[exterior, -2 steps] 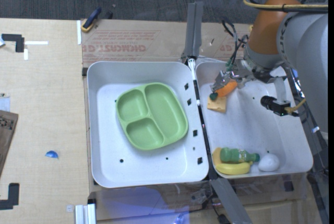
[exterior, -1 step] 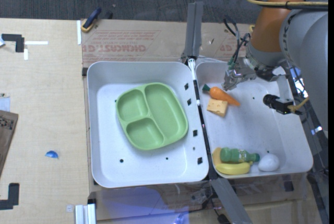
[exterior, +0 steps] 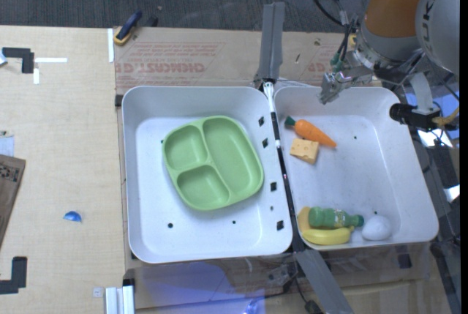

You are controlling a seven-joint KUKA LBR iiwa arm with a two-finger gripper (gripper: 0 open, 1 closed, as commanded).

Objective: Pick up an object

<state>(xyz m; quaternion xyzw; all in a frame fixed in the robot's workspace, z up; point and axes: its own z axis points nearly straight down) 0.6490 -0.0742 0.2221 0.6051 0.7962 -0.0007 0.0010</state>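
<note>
One hand [exterior: 330, 91] at right bin [exterior: 409, 181] far rim, grip state indiscernible; banana [exterior: 325, 236] partly hidden under green bottle [exterior: 333, 218].

Toy foods in the right white bin [exterior: 409, 181]

An orange plastic carrot [exterior: 316, 131] lies slantwise near the far left corner, a tan cheese-like wedge [exterior: 305, 151] touching its near side. Along the near wall, a green plastic bottle [exterior: 333, 218] rests lying on a yellow banana [exterior: 324, 234], with a white egg-shaped ball [exterior: 376, 228] just beside them.
</note>
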